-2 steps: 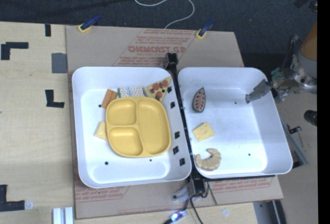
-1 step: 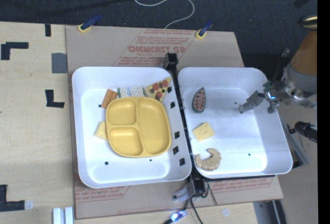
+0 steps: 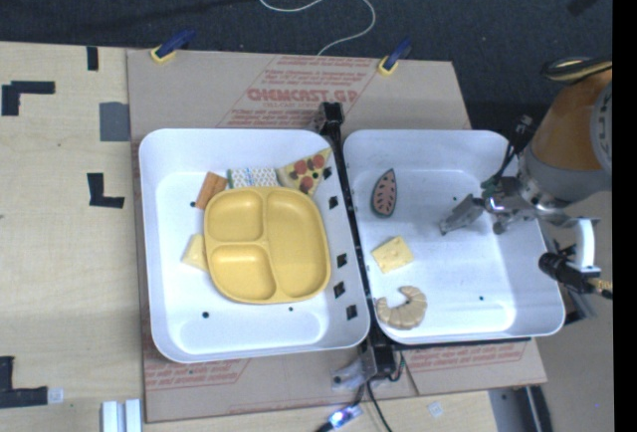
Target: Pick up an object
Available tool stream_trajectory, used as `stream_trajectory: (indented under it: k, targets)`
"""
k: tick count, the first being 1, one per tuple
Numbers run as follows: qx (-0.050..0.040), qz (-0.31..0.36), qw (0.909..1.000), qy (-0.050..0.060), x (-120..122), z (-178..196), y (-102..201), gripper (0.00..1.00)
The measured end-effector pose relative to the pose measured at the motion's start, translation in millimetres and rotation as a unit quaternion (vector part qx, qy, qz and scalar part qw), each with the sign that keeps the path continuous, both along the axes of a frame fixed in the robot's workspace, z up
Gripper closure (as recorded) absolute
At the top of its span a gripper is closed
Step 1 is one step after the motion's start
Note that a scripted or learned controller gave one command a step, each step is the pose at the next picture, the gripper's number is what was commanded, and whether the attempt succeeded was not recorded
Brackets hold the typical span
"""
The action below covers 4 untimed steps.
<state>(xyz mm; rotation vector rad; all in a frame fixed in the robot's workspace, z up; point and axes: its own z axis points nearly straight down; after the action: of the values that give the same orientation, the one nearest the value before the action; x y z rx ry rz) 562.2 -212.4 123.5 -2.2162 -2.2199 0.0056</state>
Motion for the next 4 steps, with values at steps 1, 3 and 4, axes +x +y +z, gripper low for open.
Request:
stream_trajectory:
  k: [1,3,4]
  targets:
    - [-0.0014,0.0,1.0,-0.002,0.0,-41.0,0.8,0.0]
    - [-0.001,0.0,1.0,-0.005,2.4,35.6,-0.2,1.0]
    - [-0.0014,0.0,1.0,-0.005,0.8,90.4,-9.9,1.0]
